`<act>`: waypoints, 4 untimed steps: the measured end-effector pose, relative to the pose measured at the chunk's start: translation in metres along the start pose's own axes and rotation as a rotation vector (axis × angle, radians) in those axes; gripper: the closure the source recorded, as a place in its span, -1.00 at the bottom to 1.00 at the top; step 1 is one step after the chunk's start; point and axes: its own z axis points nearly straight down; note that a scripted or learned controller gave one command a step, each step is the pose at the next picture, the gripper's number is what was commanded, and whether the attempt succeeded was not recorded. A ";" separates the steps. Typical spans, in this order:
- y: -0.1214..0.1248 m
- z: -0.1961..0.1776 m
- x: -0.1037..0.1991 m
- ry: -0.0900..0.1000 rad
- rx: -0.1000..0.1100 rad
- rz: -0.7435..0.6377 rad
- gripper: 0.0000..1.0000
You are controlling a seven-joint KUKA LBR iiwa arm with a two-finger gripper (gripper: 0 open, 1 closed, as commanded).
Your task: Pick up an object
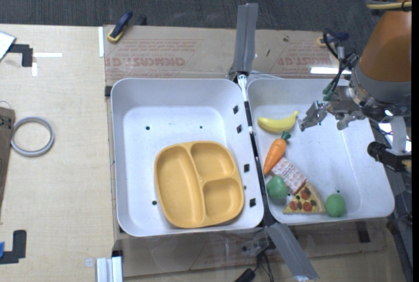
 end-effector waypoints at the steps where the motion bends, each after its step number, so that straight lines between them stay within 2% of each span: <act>1: -0.071 0.058 0.004 0.000 -0.001 -0.025 -1.00; 2: -0.077 0.110 0.012 -0.012 -0.021 -0.116 -1.00; 3: -0.083 0.053 0.021 -0.001 -0.004 -0.336 -1.00; 4: -0.083 0.100 0.019 -0.001 -0.004 -0.316 -1.00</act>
